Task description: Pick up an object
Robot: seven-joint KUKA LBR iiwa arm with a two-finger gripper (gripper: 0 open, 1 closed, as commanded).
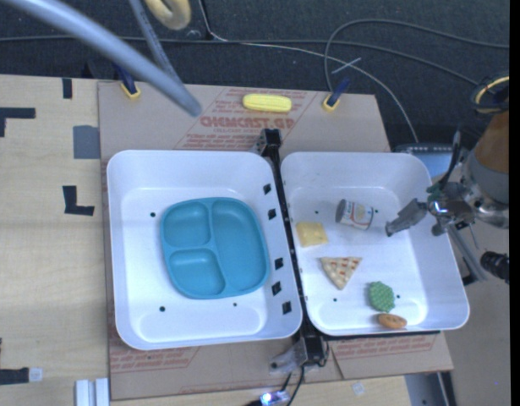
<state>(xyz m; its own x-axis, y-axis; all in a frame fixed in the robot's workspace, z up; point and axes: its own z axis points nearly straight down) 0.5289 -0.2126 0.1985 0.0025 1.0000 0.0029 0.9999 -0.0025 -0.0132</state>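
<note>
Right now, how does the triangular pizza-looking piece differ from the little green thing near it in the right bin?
The pizza slice is a tan triangle with a darker criss-cross pattern; the green piece is a rounded, bumpy lump. The pizza slice looks larger and lies nearer the bin's middle, while the green piece sits closer to the front edge, beside a small orange piece. Both lie loose on the floor of the right bin.

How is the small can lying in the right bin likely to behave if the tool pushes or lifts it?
The small can lies on its side, so a nudge would probably roll it across the smooth floor of the right bin. It looks stiff and probably light. Its round wall may slip unless the tool closes across its width.
</note>
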